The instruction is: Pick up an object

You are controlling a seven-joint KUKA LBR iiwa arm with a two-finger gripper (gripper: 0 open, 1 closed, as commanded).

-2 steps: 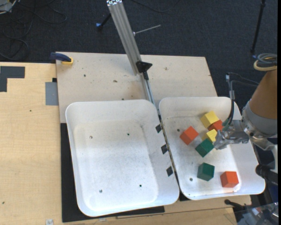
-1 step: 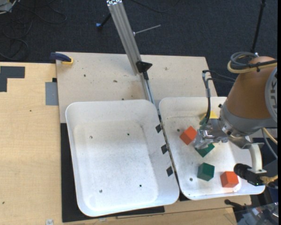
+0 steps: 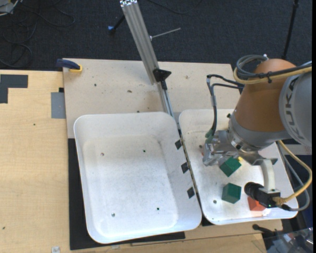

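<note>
My gripper [image 3: 215, 155] hangs low over the middle of the right bin [image 3: 210, 210], under the grey and orange arm. A green block [image 3: 231, 166] lies tilted right beside the gripper, at its lower right; whether they touch is unclear. A second green block [image 3: 231, 193] rests on the bin floor nearer the front. An orange-red object [image 3: 256, 205] sits at the front right of the same bin, partly hidden. A small green bit [image 3: 208, 135] peeks out just behind the gripper.
The left bin [image 3: 95, 141] stands beside the right one, with black clips [image 3: 183, 166] along the shared edge. A slanted aluminium bar [image 3: 145, 41] rises behind the bins. A blue and yellow tool [image 3: 69, 65] lies at the bench's back left corner.
</note>
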